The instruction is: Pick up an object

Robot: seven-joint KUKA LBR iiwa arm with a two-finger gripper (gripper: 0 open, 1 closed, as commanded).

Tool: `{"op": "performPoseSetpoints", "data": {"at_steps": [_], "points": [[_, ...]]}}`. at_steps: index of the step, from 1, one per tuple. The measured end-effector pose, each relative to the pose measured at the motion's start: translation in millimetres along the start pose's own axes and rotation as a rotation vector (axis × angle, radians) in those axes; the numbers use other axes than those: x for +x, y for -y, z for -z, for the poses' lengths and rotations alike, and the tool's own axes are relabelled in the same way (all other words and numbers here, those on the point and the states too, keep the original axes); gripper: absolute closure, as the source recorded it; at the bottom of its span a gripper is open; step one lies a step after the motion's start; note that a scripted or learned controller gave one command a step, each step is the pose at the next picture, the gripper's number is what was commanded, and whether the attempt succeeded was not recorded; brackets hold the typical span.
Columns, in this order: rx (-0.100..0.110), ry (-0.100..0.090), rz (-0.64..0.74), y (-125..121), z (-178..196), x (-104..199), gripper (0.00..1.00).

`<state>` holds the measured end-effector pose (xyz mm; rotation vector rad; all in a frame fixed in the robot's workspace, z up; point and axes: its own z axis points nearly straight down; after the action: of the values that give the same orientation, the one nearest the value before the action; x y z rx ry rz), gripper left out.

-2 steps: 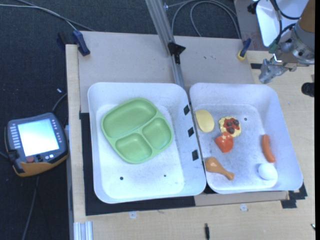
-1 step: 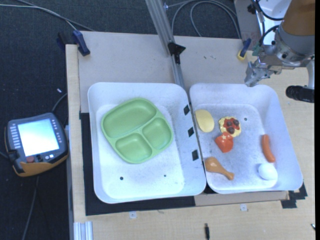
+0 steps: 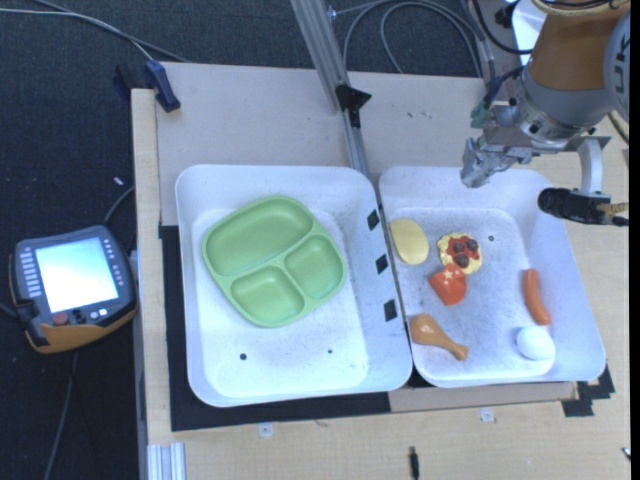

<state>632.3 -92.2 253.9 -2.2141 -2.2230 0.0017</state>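
The right bin [image 3: 575, 268] holds several toy foods: a pale yellow oval piece [image 3: 408, 240], a small pizza slice with red dots [image 3: 460, 252], a red pepper [image 3: 449, 286], an orange sausage [image 3: 535, 296], a white egg [image 3: 534, 343] and a brown drumstick [image 3: 437, 335]. My gripper [image 3: 477, 173] hangs over the bin's far rim, above and behind the pizza slice, touching none of them. Nothing shows between its fingertips.
The left bin [image 3: 200, 358] holds a green three-compartment plate [image 3: 273, 260]. A slanted metal post [image 3: 325, 48] rises behind the bins. A teach pendant [image 3: 70, 286] lies off the bench at left. Cables loop across the bench's far side.
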Motion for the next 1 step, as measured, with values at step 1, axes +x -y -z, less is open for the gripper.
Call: {"op": "performPoseSetpoints", "data": {"at_steps": [1], "points": [[0.0, -0.001, 0.002, 24.9, -2.0, 58.1, 1.0]]}}
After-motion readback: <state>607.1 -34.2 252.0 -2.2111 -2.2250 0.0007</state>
